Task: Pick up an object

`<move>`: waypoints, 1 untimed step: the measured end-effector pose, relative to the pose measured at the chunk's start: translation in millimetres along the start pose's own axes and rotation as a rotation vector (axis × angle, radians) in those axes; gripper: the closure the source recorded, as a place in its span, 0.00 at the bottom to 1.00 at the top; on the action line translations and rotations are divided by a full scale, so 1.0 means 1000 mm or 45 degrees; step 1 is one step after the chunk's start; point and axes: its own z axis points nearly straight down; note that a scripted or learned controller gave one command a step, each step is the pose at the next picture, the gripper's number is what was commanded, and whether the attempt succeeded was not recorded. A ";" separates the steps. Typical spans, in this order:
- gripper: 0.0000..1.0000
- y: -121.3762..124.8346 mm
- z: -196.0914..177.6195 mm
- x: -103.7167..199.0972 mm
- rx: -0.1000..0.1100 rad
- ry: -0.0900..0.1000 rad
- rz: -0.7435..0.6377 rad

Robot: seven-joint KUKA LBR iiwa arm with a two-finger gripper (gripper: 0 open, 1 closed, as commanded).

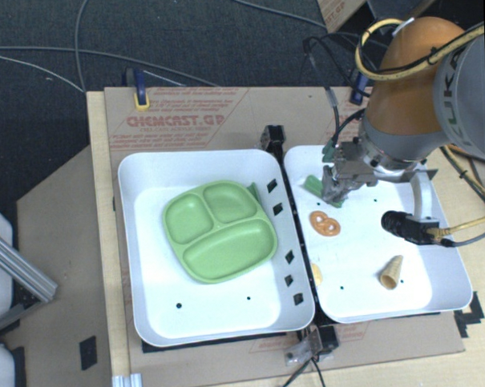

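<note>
the pretzel (325, 223) is lying flat in the right bin (447, 288), just below the gripper (336, 194), near the bin's left wall. whether the fingers are open or closed, i cannot tell. the arm (410, 77) is reaching down from the upper right. an ice cream cone (391, 272) is lying lower right, tip pointing up, bare floor around it. a green divided plate (220, 230) is sitting in the left bin (151, 313).

We see a grey arm (462, 83) with a rounded orange band (410, 69), a yellow cable (380, 38) looping at its eleven o'clock, and a dark metal gripper (338, 188).
</note>
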 end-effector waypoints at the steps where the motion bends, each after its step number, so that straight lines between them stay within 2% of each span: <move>1: 1.00 -0.011 0.017 0.051 0.003 -0.001 0.001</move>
